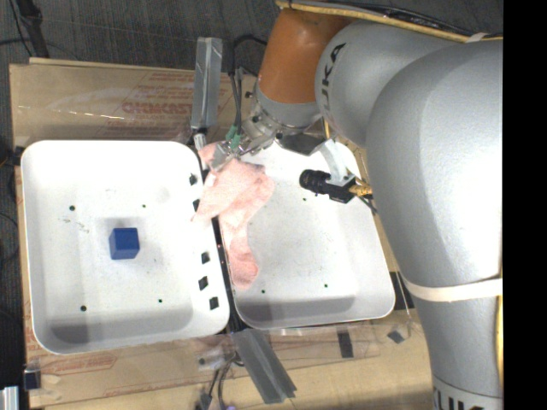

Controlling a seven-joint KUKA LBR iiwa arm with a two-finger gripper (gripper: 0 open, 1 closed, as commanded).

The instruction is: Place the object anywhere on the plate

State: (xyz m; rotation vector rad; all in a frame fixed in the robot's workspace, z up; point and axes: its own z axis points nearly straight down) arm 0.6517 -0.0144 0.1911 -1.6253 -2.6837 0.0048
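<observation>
At the far left corner of the right bin (342, 263), the gripper (229, 150) sits directly over the top end of a pink cloth (239, 199). The cloth is the thing nearest the claw, and I take it to be the task's object (a guess, since a blue cube (125, 243) also lies well apart in the left bin (51, 195)). The cloth's long axis runs from far to near. It begins just under the claw, spreads wider through its middle, then narrows to a tail close to the wall between the two bins. Its left edge touches or overlaps that shared wall.

The coming move turns on this: the cloth lies straight below and nearward of the claw, so its far end is the part within reach, and the rest trails toward the near side.

Whether the claw is spread, pressed together or pinching the cloth, I cannot tell. Its tip is a small tangle of metal and shadow against the pink fabric. The grey arm (427, 143) and its orange band (291, 54) cover the far right part of the right bin. A black fitting (329, 184) juts out beneath the wrist. Which surface counts as the plate is hard to make out.
</observation>
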